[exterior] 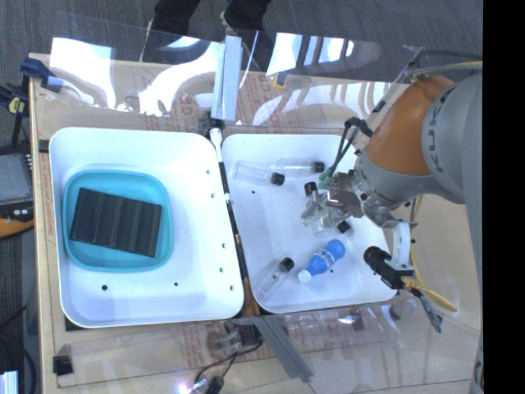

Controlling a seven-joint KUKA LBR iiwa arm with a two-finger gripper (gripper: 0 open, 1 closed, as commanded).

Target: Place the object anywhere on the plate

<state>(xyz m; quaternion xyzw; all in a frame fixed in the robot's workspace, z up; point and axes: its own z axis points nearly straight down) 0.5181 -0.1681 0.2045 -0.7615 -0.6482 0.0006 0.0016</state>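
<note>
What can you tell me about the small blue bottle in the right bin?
The small blue bottle looks like clear blue-tinted plastic with a white cap. It lies on its side on the floor of the right bin, toward the near right part, cap pointing down-left and base up-right. The gripper is just above it in the picture; whether they touch cannot be told. A clear tube with a black cap lies to its left, apart.

Blue plate [78, 253] w/ dark ribbed slab [115, 222]; blue bottle [326, 258] (white cap); white bins [131, 142].
</note>
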